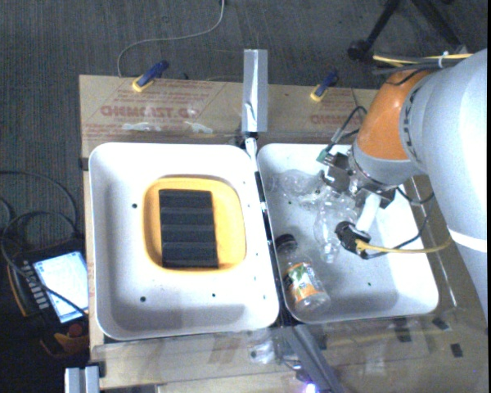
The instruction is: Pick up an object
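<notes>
Jaws: spread or closed, I cannot tell from up here. Gripper (pixel 334 188) hangs over the crumpled clear plastic wrapper (pixel 299 183) near the right white bin's (pixel 393 301) top-left corner. It looks light, flimsy and slippery, so I'd pinch a bunched fold.

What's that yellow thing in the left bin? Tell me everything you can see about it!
The yellow thing is a shallow tray with rounded corners, smooth like plastic. A black pad with four ridges lies inside and covers most of it. The tray lies flat in the middle of the left bin, resting on the bin's white floor.
</notes>
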### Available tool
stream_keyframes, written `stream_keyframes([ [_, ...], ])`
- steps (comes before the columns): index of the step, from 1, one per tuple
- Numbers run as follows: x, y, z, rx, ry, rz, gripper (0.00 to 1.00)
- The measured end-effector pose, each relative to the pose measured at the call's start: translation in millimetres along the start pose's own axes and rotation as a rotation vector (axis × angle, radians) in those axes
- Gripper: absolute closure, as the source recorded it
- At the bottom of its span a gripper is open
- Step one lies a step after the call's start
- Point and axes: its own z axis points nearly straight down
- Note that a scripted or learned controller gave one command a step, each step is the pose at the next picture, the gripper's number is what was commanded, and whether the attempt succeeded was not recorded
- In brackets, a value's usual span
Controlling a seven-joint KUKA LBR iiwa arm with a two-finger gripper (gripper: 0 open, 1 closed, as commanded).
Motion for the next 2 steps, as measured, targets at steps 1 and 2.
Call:
stream_keyframes([
  [1,-68.9,29.3,-77.7,-0.004,-0.003,-0.227,0.0],
  [2,-37.7,4.7,-200.9,-0.006,-0.002,-0.239,0.0],
])
